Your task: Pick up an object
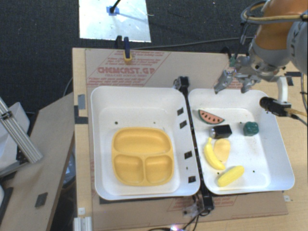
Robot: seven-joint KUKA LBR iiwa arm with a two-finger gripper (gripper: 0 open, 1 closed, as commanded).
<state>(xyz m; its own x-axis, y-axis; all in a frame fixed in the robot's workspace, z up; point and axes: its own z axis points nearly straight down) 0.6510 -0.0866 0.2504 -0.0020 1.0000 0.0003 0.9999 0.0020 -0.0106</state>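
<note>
Behind bins, board reading "CHEMCAST GP"

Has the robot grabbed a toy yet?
Not yet. The gripper hangs open over the back edge of the right bin with nothing between its jaws. The watermelon slice, banana and the other toys lie in the bin, so reaching down, grabbing and lifting are all left.

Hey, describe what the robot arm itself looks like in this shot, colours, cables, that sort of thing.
The arm enters from the right of the camera view. Its rounded upper segment is orange, with grey casing beside and below it. Yellow and dark cables loop around the joint near the top. Lower down sits a grey metallic wrist with small fittings, ending in the end effector, which has pale grey metal fingers.
</note>
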